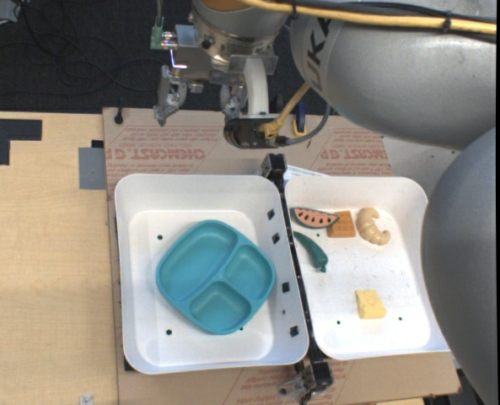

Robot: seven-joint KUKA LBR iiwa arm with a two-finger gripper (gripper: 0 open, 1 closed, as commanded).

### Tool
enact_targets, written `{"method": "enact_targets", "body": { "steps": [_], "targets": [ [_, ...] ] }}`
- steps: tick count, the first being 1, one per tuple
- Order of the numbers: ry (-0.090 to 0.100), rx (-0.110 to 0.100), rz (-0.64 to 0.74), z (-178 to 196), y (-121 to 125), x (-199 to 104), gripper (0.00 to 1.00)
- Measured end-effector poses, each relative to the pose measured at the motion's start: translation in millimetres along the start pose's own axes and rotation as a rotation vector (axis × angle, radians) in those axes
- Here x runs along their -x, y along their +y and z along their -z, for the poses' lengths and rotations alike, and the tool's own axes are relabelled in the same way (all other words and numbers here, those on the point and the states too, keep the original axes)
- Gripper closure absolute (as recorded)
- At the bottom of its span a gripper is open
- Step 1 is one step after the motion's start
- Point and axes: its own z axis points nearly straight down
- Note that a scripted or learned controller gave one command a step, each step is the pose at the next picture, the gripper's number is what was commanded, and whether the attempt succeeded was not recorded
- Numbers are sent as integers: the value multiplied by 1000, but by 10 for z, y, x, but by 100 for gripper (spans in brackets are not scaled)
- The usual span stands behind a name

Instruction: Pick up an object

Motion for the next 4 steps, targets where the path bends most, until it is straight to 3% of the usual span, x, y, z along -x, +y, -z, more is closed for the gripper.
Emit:
{"method": "enact_targets", "body": {
  "steps": [1,2,3,4],
  "targets": [
    [1,-3,-3,-2122,-3,349,0],
    [4,12,-2,-3446,-379,402,0],
    [19,19,-5,-3272,-354,337,100],
    [13,24,3,-1920,-530,99,100]
  ]
}}
